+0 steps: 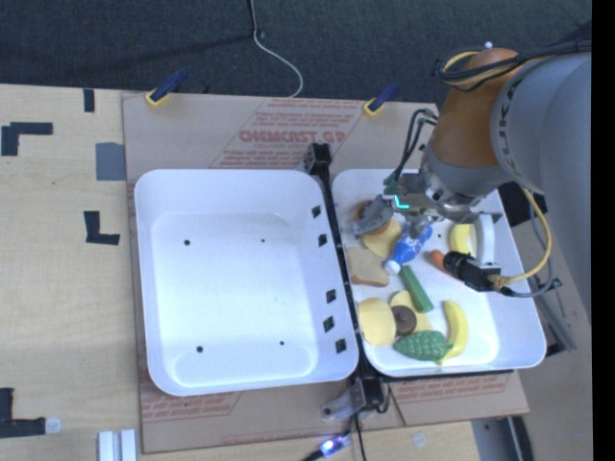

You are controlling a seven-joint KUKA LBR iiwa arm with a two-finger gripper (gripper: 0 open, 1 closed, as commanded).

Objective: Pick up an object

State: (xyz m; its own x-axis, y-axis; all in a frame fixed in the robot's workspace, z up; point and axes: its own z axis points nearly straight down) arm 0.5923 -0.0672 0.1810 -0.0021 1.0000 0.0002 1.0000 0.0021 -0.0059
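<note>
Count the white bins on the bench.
2. The left bin sits beside the right bin, which holds toy food; the arm covers part of that one.

1. One camera watches me, fixed above the worktop (58, 257) and looking down at a slant.
2. It stands far enough off to take in both bins whole: the left bin (154, 195) sits mid-frame, the right bin (524, 349) toward the right.
3. The far edge of the worktop runs across the upper frame, with dark floor (125, 17) beyond it.
4. My arm (538, 113) enters from the frame's right, large and close to the lens; my end effector (408, 221) hangs over the right bin.
</note>
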